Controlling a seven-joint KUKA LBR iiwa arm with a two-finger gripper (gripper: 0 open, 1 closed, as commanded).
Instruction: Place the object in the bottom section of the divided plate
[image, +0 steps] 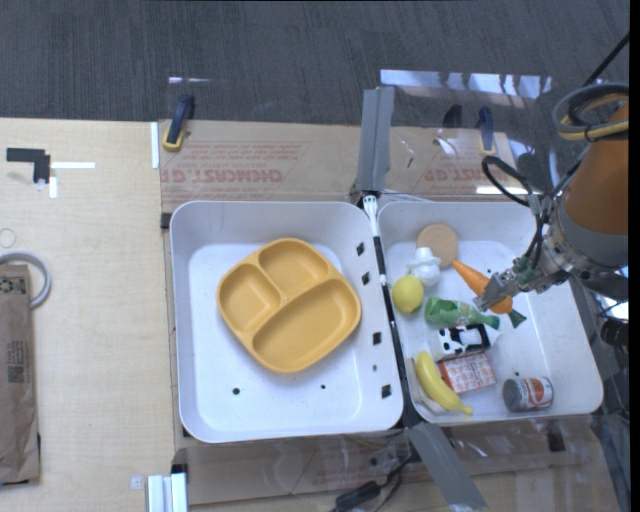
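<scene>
A yellow divided plate (289, 303) lies in the left bin (200, 330), tilted, with two small sections at its upper left and one large section at its lower right. Nothing rests on the plate. My gripper (498, 289) reaches into the right bin (570, 330) from the right. Its tips sit low over an orange carrot (468, 273) with a green top (512, 316). The fingers overlap the carrot's lower end, and the grip itself is hidden.
The right bin also holds a tan round disc (438, 241), a white piece (425, 266), a lemon (407, 293), a green packet (445, 311), a black-and-white toy (466, 339), a banana (438, 382), a red box (468, 373) and a can (527, 393).
</scene>
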